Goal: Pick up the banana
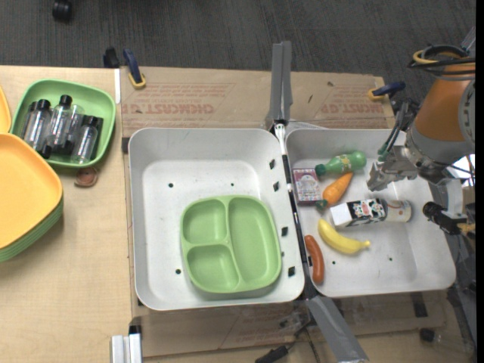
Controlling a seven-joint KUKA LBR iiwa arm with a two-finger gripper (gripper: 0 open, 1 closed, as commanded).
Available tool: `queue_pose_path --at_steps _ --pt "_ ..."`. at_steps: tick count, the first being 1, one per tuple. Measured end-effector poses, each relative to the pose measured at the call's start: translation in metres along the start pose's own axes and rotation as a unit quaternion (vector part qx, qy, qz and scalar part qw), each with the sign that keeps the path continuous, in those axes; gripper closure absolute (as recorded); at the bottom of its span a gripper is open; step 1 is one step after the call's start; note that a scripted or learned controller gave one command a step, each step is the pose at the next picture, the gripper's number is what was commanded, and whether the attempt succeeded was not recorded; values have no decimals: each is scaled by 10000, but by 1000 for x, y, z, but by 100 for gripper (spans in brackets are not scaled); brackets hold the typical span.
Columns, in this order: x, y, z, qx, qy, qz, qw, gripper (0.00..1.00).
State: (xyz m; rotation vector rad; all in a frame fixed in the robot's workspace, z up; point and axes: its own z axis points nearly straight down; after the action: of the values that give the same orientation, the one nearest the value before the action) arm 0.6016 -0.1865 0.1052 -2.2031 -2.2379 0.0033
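A yellow banana [342, 238] lies on the floor of the right bin [408, 271], near its middle, curved with its ends pointing up-left and right. My gripper [380, 178] hangs over the bin's upper right part, above and to the right of the banana and clear of it. It sits just above a white bottle with a black label [370, 211], which lies between the gripper and the banana. Nothing shows in its grasp.
The right bin also holds an orange carrot [336, 188], a green bottle [342, 162], a small pink box [305, 185] and a red sausage [315, 259]. A green divided plate [231, 244] lies in the left bin [151, 203]. A green tray of bottles [64, 123] and orange plates [23, 195] sit at far left.
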Motion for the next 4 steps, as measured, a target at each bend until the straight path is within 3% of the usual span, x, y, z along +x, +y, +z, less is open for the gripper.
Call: queue_pose_path --at_steps 1,2,3,4 --pt "-11 2 -5 -9 -2 624 9980 100" --pt "0 5 -21 -13 -8 365 9993 100" --pt "9 0 14 -2 0 285 9996 100" --pt "-12 -1 -15 -10 -4 1310 9914 100"
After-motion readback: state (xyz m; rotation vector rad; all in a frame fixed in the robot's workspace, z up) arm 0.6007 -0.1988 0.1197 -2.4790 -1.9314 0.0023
